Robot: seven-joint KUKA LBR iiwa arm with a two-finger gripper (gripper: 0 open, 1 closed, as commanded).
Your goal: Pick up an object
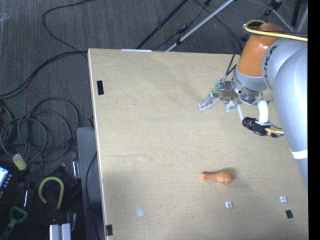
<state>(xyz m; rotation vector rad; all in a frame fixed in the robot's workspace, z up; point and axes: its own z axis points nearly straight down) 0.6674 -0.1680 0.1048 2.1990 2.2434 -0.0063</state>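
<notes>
A small orange object (218, 177), shaped like a pin with a narrow neck pointing left and a rounder right end, lies on the beige bench top (150, 134) toward the front right. My gripper (217, 105) hangs above the bench at the right, well behind the orange object and apart from it. Its two silvery fingers (206, 104) are spread open with nothing between them. The grey arm with its orange band (255, 51) comes in from the right edge.
Small black marks (100, 87) (289, 214) and white tags (228, 204) dot the bench. Left of the bench edge, the dark floor holds loose cables (40, 124) and a green hook (50, 189). Tripod legs (210, 14) cross the floor behind the bench.
</notes>
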